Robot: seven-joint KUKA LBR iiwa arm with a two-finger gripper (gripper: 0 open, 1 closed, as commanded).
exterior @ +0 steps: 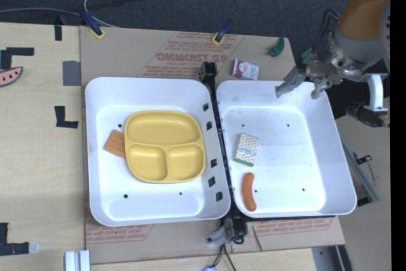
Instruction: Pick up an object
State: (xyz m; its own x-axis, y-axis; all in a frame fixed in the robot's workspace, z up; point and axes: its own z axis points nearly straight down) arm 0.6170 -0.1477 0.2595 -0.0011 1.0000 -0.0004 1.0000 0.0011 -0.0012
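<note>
The grey two-finger gripper [298, 87] sits over the far right corner of the right-hand shallow white plastic bin [317, 136]. Its two fingers are spread apart, one tip near the bin's far rim and the other further right, and nothing lies between them.

All positions below are given relative to that right-hand bin. Inside it, near its left wall and about midway along, lies a small pale box with a green and yellow printed pattern [247, 149]. Just nearer the camera than the box, by the bin's near left corner, lies an orange sausage-shaped toy [248, 191]. Both objects rest on the bin floor, well apart from the gripper.

Touching the bin's left edge is the second shallow white plastic bin [101, 136]. It holds a yellow three-compartment plastic plate [166, 145], with a tan waffle-textured piece [115, 144] tucked at the plate's left side, partly under its rim.

Beyond the bin's far left corner, on the brown cardboard sheet [177, 54], lies a small red and white packet [245, 69].
</note>
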